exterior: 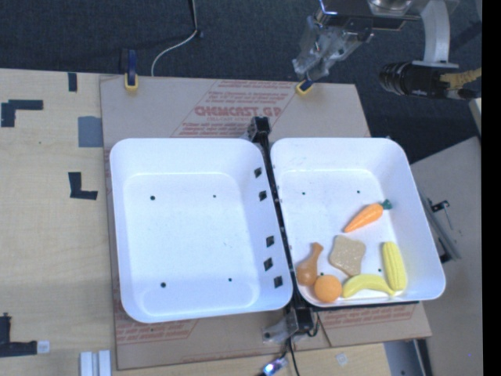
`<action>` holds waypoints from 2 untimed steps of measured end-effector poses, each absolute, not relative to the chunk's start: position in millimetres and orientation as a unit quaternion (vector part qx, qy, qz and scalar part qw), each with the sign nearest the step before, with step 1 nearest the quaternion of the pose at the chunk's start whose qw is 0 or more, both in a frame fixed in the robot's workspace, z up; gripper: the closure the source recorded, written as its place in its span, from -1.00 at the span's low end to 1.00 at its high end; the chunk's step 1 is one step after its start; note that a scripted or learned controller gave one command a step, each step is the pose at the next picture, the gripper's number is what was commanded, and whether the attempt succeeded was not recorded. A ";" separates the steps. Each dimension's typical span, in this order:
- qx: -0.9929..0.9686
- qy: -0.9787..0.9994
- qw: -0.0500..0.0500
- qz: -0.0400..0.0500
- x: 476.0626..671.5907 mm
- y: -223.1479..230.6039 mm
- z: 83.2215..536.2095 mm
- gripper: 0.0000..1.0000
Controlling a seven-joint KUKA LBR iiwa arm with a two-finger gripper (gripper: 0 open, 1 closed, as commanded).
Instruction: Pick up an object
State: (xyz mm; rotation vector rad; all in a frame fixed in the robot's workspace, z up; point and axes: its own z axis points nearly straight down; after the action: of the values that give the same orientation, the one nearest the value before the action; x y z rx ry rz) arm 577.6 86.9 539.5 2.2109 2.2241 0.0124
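The counter [47, 210] carries a brown cardboard sheet [227, 108], and on it two white bins [125, 163] stand side by side.

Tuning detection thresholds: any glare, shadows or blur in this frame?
Camera view: even light, both white bins bright but not blown out; soft short shadows under the carrot and corn; gripper at the top edge looks slightly soft; toys sharp.

Bright, even light falls from above; the white bins [188, 233] glare slightly, their walls washed out. Soft shadows lie along the left bin's inner edges. The dark floor [78, 14] is dim and grainy. Focus is moderately soft throughout.
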 end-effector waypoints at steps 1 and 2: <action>0.707 0.707 0.000 -0.001 576.9 84.2 534.5 -1.00; 0.706 0.708 0.001 -0.001 577.1 84.7 544.8 1.00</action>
State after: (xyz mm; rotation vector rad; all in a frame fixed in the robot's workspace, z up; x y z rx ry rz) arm 577.1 84.7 544.8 2.2180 2.2234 -0.0025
